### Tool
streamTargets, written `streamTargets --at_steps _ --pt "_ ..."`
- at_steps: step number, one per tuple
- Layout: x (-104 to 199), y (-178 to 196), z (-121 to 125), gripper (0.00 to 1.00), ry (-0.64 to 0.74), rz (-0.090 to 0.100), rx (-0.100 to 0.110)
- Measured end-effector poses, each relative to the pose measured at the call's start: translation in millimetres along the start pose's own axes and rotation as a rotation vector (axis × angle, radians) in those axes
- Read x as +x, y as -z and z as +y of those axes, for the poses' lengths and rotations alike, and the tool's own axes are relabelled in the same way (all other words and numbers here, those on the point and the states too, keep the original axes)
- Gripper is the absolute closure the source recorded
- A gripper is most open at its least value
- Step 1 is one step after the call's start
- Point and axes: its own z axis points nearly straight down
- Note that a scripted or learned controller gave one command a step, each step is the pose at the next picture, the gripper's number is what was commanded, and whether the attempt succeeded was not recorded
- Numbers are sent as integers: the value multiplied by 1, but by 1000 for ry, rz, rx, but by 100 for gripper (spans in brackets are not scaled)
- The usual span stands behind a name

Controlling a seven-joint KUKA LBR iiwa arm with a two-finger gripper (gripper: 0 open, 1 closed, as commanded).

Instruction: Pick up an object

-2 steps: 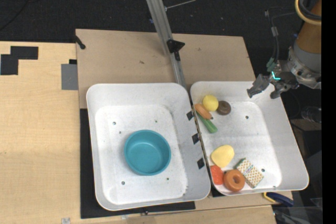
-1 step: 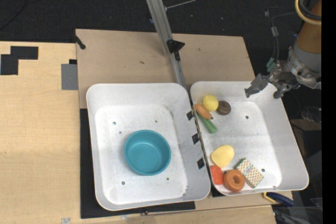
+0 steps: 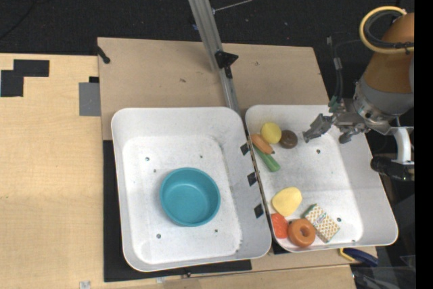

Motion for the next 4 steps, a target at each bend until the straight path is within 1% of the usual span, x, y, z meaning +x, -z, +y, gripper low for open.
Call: streamTargets --at_steps 1,2,3,4 --pt "4 -61 -6 0 0 0 0" --pt "5 -109 -7 0 0 0 -2" --pt "4 -96 -6 100 -1 -1 -5" --pt "14 -45 -4 100 0 -2 -9"
